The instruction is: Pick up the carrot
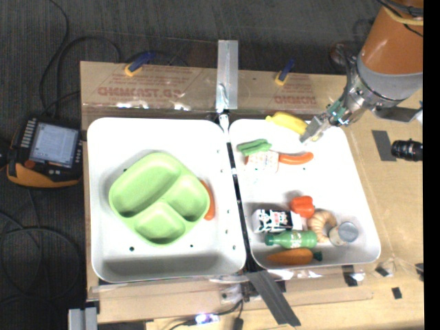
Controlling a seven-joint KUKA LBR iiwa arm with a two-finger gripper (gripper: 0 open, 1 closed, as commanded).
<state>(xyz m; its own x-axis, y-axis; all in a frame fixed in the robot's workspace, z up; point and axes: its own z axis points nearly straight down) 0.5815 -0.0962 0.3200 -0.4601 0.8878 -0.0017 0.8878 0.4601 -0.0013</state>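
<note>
Though the right bin point(363, 205) is crowded, the carrot point(292, 256) lies at its front edge, just below the green bottle point(292, 239); prob. light, stiff, smooth plastic, so grab mid-body. Gripper point(311, 135) hovers at bin's back, carrying nothing; finger gap: can't tell.

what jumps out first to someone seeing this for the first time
The big green tray lying in the left bin draws the eye first. Next comes the clutter of toy food in the right bin, with the carrot at its near edge beside a green bottle. The hand hovers over that bin's far right corner, next to a yellow piece.
</note>
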